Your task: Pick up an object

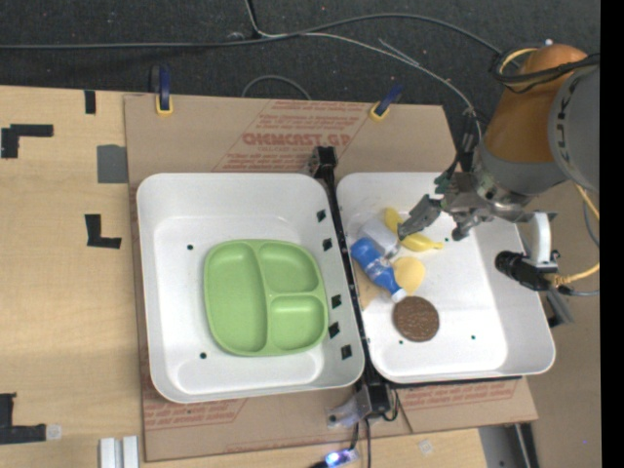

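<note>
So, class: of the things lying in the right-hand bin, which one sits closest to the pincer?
The small yellow piece at the top of the cluster, just beside the pincer. The blue bottle, the yellow ball and the brown disc lie lower down.

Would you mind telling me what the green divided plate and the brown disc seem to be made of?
The green divided plate looks like moulded plastic with a smooth, slightly satin finish: even colour, rounded compartment walls, soft highlights. The brown disc looks matte and finely speckled, perhaps cork, felt or a toy cookie; the view is too coarse to settle it.
</note>
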{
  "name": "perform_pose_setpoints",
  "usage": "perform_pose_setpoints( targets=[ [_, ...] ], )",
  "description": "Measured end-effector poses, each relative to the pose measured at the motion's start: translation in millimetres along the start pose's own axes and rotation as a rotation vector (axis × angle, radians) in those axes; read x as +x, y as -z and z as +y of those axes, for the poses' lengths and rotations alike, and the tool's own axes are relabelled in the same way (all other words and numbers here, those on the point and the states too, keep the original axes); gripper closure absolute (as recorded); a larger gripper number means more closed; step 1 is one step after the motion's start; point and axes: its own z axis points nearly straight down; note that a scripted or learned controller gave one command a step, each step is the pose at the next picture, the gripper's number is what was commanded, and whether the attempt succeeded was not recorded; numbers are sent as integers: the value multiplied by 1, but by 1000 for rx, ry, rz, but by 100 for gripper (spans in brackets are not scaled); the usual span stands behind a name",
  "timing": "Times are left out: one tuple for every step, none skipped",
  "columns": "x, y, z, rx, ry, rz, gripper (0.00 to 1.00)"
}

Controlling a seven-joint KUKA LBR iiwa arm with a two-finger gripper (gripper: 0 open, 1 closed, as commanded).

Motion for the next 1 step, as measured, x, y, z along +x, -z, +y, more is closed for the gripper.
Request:
perform_pose_setpoints(
  targets=[
    [0, 8, 3, -14, 4, -2, 0]
  ],
)
